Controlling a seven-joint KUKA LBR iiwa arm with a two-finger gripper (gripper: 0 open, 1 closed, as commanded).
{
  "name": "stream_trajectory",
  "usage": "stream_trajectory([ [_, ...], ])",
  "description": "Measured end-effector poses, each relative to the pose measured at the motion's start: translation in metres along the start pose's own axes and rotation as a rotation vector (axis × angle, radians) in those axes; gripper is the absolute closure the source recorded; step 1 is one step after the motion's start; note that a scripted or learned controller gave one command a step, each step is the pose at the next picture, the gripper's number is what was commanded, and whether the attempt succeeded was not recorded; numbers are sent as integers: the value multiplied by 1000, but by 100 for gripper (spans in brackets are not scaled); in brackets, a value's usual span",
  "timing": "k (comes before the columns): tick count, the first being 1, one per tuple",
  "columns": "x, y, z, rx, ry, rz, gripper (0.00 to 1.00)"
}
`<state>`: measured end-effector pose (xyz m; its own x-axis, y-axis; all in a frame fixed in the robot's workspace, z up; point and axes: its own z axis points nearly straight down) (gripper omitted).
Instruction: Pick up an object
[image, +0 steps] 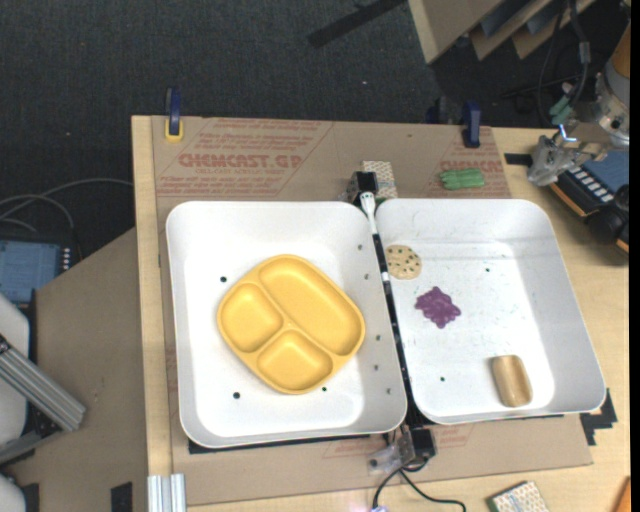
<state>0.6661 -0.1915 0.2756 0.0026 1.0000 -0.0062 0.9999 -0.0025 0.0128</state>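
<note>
While the gripper (549, 160) hangs beyond the right bin's (500, 300) far right corner, I log: grip state unreadable; wrist raised.

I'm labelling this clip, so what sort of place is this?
Probably a robotics lab bench for pick tests: two white bins clamped on a board, toy items like a yellow tray and cookie, cables and equipment around it.

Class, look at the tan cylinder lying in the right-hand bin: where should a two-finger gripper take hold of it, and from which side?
Grip the tan cylinder across its middle, coming straight down from above. It lies on its side, long axis running roughly toward the camera, so fingers should probably close on its curved left and right flanks. The bin wall stands close on its right.
</note>
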Motion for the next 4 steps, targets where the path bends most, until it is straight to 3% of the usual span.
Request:
stream_trajectory([
  [1, -34, -11, 100, 20, 7, 1, 100],
  [2, -31, -19, 138, 18, 7, -2, 100],
  [3, 55, -2, 194, 17, 10, -10, 100],
  [4, 102, -2, 190, 15, 9, -7, 100],
])
